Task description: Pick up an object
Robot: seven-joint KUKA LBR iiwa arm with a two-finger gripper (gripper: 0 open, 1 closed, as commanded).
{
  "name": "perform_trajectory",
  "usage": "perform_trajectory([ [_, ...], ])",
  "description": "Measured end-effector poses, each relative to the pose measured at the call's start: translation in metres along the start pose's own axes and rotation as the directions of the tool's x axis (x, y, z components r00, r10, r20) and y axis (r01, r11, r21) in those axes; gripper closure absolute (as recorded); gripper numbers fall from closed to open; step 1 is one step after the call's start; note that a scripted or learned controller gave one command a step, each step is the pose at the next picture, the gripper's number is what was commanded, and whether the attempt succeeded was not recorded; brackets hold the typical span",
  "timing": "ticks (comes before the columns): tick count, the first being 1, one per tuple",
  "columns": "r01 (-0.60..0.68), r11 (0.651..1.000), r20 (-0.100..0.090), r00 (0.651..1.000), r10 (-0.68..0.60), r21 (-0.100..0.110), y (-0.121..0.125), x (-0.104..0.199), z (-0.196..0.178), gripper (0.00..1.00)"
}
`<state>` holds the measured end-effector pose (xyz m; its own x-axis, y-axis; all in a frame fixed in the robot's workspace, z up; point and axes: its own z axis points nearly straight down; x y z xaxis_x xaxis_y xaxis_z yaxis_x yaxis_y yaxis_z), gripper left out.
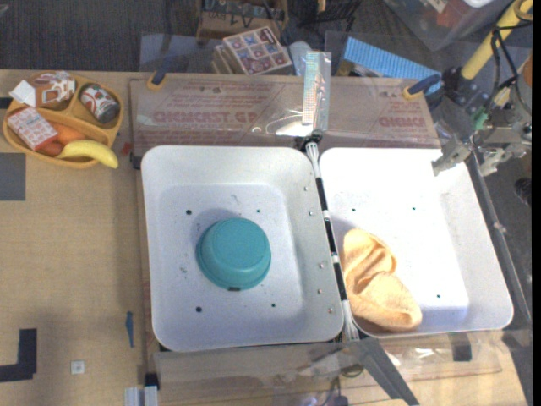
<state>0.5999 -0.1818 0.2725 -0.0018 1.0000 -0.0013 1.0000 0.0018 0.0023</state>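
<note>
Below me sit two white bins, the left bin [169, 176] holding one upside-down teal bowl [234, 253] at its middle and the right bin [423, 193] one crumpled orange cloth [378, 280] in its near-left corner; my gripper [452, 155] hovers over that bin's far right edge.

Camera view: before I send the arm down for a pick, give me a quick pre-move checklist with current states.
1. Bowl in the left bin, upside down, nothing against it: ok.
2. Cloth in the right bin, bunched against the divider-side wall: ok, but the wall crowds it.
3. Gripper at the right bin's far right corner, away from both things: ok.
4. Jaws open or shut: cannot tell.
5. Nothing held: cannot tell.
6. Tray with the banana sits outside the bins, off the path: ok.
</note>
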Motion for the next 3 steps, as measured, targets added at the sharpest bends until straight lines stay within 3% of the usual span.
perform_trajectory([
  [1,-0.059,0.998,-0.001,0.998,0.059,0.003,-0.088,0.052,0.107,0.00],
  [2,0.029,1.000,0.001,1.000,-0.029,-0.007,-0.038,0.085,0.184,0.00],
  [3,-0.303,0.953,-0.003,0.953,0.303,-0.005,-0.049,0.064,0.184,0.00],
])
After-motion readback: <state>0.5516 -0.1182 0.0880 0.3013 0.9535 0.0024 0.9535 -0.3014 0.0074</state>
